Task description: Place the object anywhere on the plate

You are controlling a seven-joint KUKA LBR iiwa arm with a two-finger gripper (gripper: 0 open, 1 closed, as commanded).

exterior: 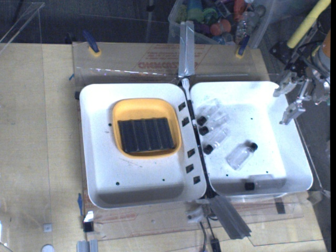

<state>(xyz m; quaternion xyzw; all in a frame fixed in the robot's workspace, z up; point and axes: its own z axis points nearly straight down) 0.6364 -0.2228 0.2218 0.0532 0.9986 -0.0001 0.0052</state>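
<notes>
Lying right of the yellow plate (144,126), a clear bottle (240,155) is judged light, slippery, best gripped mid-body; the pincer (292,109) state cannot be told.

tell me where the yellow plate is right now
In the camera view, the yellow plate sits in the left bin, toward its back, with a dark ribbed block lying on it; the small clear bottles are in the right bin.
</notes>
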